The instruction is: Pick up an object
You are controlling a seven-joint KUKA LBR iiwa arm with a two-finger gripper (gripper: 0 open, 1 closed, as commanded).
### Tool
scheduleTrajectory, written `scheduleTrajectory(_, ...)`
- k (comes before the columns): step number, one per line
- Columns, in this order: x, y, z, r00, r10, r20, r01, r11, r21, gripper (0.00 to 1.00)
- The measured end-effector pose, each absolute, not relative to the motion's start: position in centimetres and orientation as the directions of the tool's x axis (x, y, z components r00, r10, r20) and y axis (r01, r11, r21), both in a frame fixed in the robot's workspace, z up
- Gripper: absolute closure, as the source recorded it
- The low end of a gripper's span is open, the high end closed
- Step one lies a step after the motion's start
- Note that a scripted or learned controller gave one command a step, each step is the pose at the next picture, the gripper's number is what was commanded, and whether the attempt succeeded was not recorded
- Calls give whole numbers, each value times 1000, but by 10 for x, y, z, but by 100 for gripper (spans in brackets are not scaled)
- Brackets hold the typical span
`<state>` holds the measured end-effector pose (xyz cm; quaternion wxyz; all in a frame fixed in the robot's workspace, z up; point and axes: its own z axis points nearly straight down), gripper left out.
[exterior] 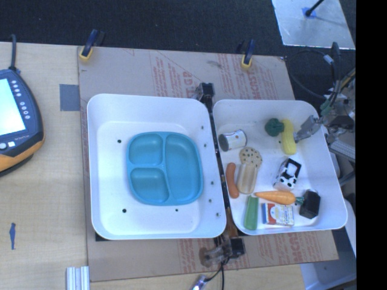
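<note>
Wooden bench with two white bins; toys lie in the right bin (329, 162).
Gripper (305, 128) is near the banana (288, 136); its opening I cannot tell. Better descend straight, centred over the banana, before closing.

Blue tray (164, 168) in left bin (103, 162); toys in right bin (329, 162)

smooth glossy white plastic bins (100, 162) and blue plastic tray (164, 168) on matt, pale wood bench (42, 210).
</note>
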<state>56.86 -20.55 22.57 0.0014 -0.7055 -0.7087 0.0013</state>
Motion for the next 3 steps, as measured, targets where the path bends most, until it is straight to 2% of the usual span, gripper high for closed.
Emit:
scheduleTrajectory(1,597,-195,104,-7,1000,0,1000,7,-6,0)
scheduleTrajectory(2,597,-196,116,-10,1000,-1,1000,10,-5,100)
scheduleTrajectory(3,597,-196,115,-10,1000,-1,1000,10,-5,0)
